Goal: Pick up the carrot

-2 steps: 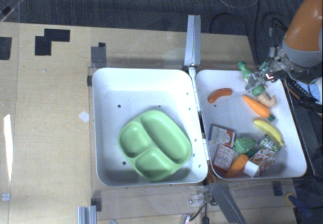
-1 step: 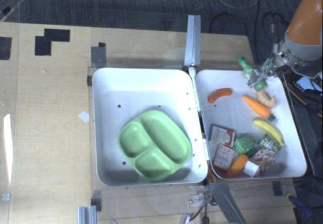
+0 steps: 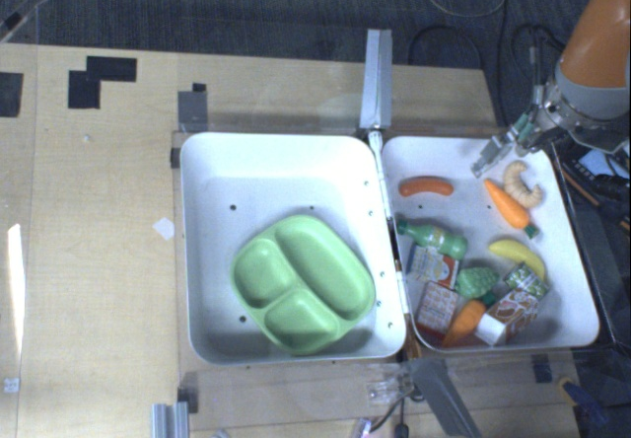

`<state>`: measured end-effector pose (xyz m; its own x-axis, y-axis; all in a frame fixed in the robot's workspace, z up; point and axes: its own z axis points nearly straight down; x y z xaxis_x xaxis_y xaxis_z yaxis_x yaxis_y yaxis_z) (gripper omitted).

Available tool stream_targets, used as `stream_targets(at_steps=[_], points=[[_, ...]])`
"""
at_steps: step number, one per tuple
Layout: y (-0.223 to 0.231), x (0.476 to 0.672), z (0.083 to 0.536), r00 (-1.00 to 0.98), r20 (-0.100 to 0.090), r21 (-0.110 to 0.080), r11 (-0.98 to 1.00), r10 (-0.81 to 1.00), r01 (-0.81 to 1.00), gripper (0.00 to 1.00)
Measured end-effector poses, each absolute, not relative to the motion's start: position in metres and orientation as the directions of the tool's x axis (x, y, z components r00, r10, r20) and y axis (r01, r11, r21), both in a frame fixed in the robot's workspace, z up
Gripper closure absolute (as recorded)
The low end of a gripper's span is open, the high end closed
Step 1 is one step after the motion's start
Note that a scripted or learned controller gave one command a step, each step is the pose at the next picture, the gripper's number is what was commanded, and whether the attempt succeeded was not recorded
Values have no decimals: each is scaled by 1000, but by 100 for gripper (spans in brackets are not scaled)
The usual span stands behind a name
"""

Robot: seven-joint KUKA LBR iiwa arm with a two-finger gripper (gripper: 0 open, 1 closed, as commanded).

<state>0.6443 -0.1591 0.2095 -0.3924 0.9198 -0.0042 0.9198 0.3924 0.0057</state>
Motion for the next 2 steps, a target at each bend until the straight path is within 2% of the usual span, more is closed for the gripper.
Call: stream_targets(at_steps=[1, 2], points=[[-200, 638, 96, -501, -4, 7, 501, 866, 866, 0], [-199, 641, 107, -504, -9, 12, 504, 863, 863, 100]])
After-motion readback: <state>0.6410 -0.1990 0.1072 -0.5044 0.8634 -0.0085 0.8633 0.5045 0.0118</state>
